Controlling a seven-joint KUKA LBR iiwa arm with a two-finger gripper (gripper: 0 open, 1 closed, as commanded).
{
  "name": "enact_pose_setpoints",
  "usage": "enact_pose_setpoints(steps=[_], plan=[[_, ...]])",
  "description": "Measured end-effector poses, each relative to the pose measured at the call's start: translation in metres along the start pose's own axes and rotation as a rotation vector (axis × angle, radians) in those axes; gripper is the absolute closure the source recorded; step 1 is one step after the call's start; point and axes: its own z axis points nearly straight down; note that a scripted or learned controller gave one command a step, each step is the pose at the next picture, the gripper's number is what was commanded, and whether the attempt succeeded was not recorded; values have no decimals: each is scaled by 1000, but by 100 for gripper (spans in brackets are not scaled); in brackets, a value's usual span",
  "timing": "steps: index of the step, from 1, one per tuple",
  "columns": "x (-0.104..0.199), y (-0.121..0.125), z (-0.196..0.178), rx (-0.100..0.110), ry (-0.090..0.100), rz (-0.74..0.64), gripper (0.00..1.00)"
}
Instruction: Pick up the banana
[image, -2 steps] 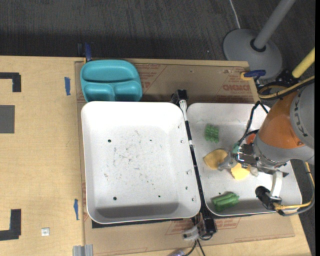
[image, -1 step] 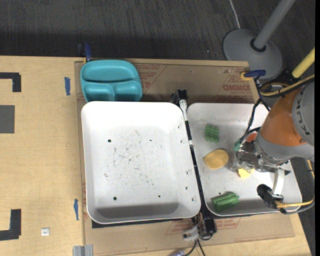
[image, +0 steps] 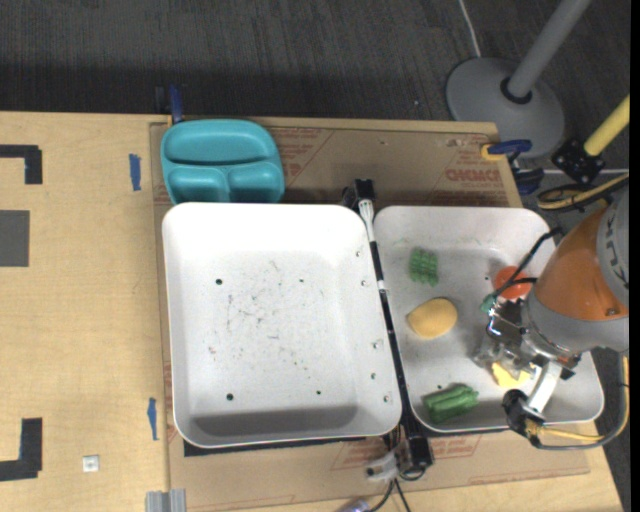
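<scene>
Two bins sit side by side on my table, and the arm reaches in over the right bin from the table's right edge. Its orange band sits above the wrist, and the wrist points down into the bin's near right part. The tool hangs low there, over a patch of yellow that I take for the banana.

I cannot tell how far the tool is open or whether it has hold of anything; its metal parts blur together at this angle. Most of the banana is hidden under the tool, so I see just a small yellow piece close to the bin floor. A red thing peeks out from behind the wrist, mostly covered, and I cannot name it.

Around the tool in the right bin lie a round yellow fruit toward the middle, a green block near the far side, and a green vegetable near the near rim. The left bin shows scuffs on its floor. A teal tray stands on the table just beyond the left bin's far edge.
</scene>
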Motion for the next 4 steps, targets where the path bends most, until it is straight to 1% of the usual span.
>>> enact_pose_setpoints(steps=[1,3,4], plan=[[29,-19,0,-1,-2,85,100],[29,-18,-19,-1,-2,83,100],[28,-20,1,5,-1,-129,100]])
